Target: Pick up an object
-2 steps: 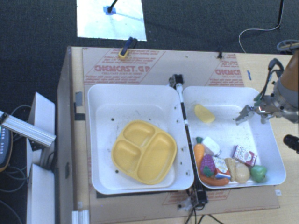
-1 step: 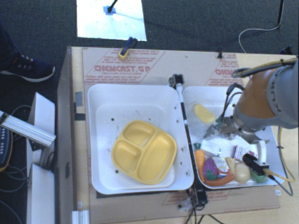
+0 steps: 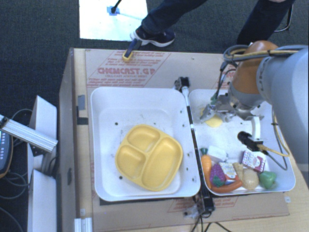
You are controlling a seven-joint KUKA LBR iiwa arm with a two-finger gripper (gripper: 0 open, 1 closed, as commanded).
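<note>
Yellow object, just beneath tool

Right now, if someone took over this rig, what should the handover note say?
Claw: low in the right bin, near its far left corner, beside a small yellow piece; grip state unclear.
Things: carrot, purple toy, potato, green pepper and small carton cluster at the right bin's near edge. Yellow divided plate lies in the left bin.
Done: nothing visibly lifted.
Left: pick up an object.
</note>
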